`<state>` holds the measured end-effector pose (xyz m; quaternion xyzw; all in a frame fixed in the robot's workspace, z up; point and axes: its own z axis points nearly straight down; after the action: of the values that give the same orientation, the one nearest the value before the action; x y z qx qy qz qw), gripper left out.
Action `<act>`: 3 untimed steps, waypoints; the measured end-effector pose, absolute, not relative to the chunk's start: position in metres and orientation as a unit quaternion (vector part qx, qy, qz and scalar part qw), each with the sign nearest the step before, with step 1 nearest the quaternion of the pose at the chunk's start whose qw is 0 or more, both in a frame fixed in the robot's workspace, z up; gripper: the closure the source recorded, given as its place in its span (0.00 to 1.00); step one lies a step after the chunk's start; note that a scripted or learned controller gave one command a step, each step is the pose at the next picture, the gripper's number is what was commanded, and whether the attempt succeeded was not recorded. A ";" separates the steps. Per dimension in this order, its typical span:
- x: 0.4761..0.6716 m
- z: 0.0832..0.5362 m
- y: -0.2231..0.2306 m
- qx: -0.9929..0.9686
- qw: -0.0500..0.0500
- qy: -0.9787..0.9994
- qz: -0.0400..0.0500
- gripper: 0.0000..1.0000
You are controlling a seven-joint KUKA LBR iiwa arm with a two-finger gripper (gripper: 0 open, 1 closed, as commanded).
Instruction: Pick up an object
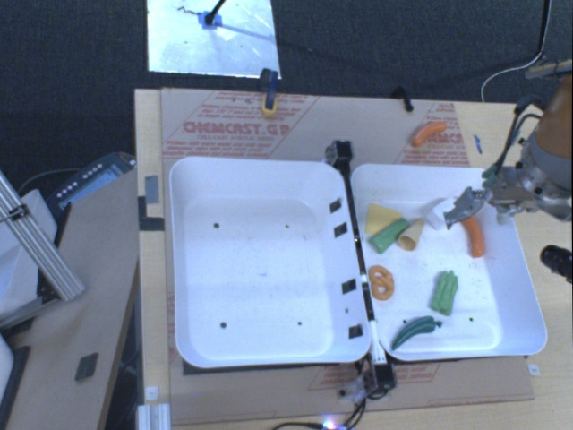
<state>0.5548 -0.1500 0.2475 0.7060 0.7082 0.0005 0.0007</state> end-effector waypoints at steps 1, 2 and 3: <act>0.556 0.259 -0.150 0.705 0.002 0.709 0.002 1.00; 0.544 0.432 -0.135 0.705 0.009 0.710 0.006 1.00; 0.545 0.351 -0.071 0.704 -0.002 0.711 0.000 1.00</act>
<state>0.5446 -0.0711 0.3506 0.7037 0.7105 -0.0003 -0.0019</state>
